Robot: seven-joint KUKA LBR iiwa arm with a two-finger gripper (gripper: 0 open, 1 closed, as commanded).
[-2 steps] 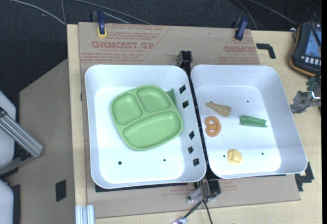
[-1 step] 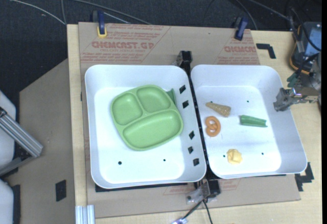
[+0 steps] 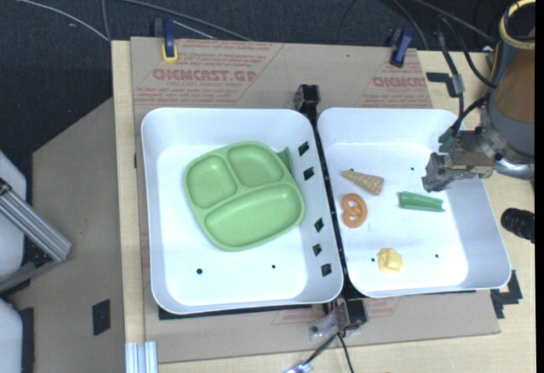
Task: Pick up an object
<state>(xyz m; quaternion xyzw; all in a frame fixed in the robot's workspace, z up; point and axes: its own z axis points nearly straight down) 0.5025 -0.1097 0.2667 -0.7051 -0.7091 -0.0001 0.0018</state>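
Note:
The right bin [image 3: 476, 265] holds a tan cone-shaped piece [image 3: 364, 182], an orange pretzel [image 3: 354, 210], a flat green piece [image 3: 421, 202] and a small yellow lump [image 3: 389, 260]. My gripper [image 3: 438, 177] hangs over the bin's right side, just above and to the right of the green piece. Nothing shows between its fingers, and the wrist body hides how they stand.
The left bin [image 3: 170, 269] carries a green divided plate [image 3: 245, 194]. A black divider with clips runs between the bins [image 3: 316, 193]. Cables trail over the bench's back right. Cardboard lies under both bins.

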